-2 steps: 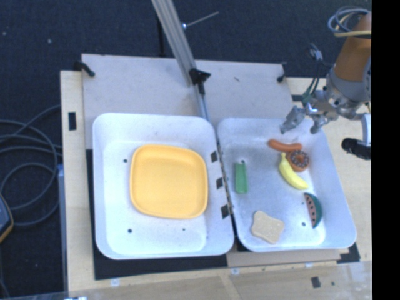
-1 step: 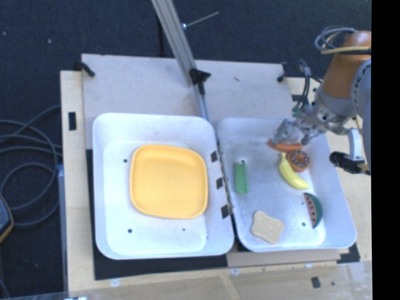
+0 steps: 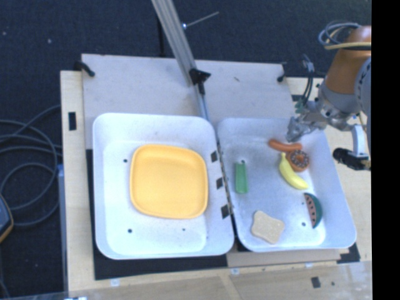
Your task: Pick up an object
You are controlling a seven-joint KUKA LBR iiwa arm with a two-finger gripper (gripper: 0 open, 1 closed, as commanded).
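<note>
Camera view: found the gripper low over the far right part of the right bin, hung from the grey wrist below the orange band. Could not tell whether open or closed at this slant; saw nothing held in it.

Judged the likeliest target to be the orange-red sausage, just beside the claw's tip, toward the near side and slightly left in the view. Lay with its long axis roughly left to right across the bin, tilted a little. Reckoned a short shift toward the near-left and a drop would bring the claw over it, best closing across the narrow width and not along the length.

Noted a crowd just past it: a round orange-and-brown piece touching or nearly touching the sausage's right end, and a banana right against that piece on its near side, curving toward the near right. Judged a sloppy descent might nudge either one.

Farther out in the same bin: a watermelon slice near the right wall, a bread slice toward the near edge, and a green block standing apart by the left wall, long axis running far to near.

Beyond the shared wall, in the left bin: a yellow plate, lying flat near the middle, well apart from the claw.
</note>
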